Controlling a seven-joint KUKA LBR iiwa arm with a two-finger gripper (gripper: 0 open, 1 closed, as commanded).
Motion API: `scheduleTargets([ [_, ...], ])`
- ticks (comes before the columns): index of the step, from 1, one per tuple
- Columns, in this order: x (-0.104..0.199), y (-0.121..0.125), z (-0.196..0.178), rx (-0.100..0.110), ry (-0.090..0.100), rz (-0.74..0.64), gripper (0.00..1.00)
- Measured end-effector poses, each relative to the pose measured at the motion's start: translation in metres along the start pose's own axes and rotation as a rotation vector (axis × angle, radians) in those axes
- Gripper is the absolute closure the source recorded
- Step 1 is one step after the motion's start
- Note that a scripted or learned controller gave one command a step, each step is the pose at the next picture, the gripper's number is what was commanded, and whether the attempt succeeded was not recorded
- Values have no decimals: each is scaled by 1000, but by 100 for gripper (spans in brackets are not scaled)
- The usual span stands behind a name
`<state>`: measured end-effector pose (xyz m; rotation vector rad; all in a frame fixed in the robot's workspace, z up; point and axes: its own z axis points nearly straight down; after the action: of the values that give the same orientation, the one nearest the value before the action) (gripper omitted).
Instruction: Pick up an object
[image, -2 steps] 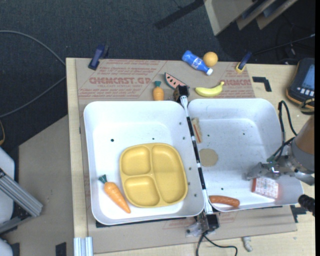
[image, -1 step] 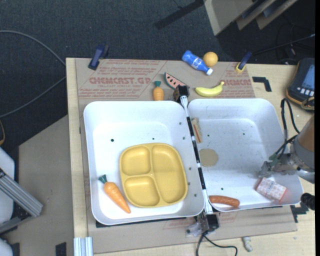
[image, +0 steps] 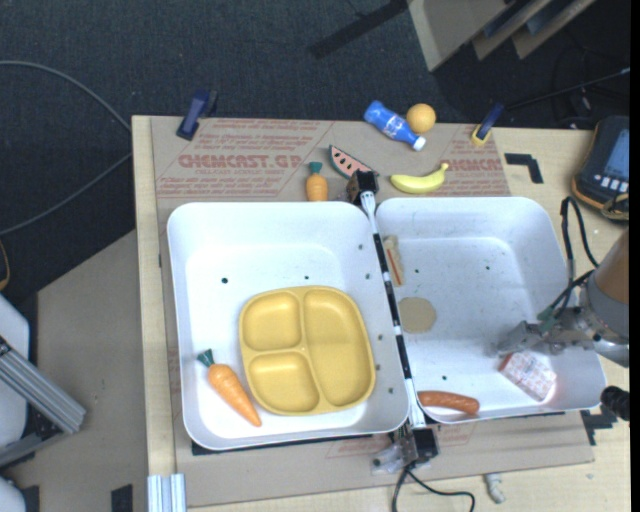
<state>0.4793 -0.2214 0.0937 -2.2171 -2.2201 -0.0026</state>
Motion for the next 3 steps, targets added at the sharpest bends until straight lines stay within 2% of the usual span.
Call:
scheduleTargets([
  [1, 2, 26, 10, 2, 4, -3, 0],
  [2, 2, 71, 9, 0, 4, -4, 0],
  [3, 4, 36, 9, 1, 0, 0, 0],
])
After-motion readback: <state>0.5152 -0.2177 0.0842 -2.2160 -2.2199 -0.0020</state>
